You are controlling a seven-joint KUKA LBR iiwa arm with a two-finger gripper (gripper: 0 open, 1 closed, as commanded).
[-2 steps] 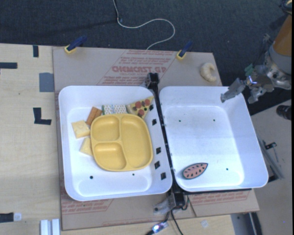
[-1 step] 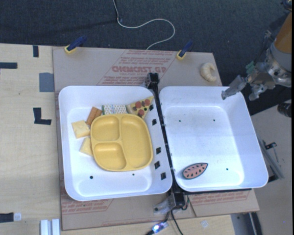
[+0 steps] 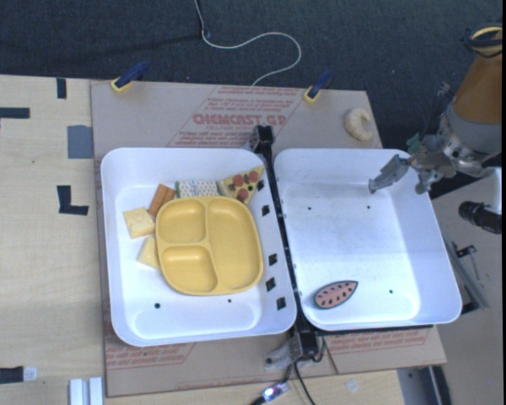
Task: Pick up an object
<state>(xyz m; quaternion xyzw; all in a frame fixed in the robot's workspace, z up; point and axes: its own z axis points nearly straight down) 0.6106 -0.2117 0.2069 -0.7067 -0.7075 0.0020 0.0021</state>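
Note:
A small pink oval piece with dark seeds (image 3: 335, 294) lies flat near the front edge of the right bin (image 3: 422, 251). In the left bin (image 3: 118, 251) a yellow divided plate (image 3: 209, 245) rests on the floor, with a pizza-slice toy (image 3: 243, 183), a brown stick (image 3: 161, 198) and pale crackers (image 3: 140, 222) around its far and left sides. My gripper (image 3: 402, 178) hovers over the right bin's far right corner. It is open with nothing between its fingers (image 3: 387, 174), well away from the pink piece.
A beige ring-shaped object (image 3: 359, 123) lies on the cardboard behind the right bin. Blue and yellow clamps (image 3: 130, 75) hold the cardboard's far edge. A white cable (image 3: 253, 45) loops across the dark floor behind.

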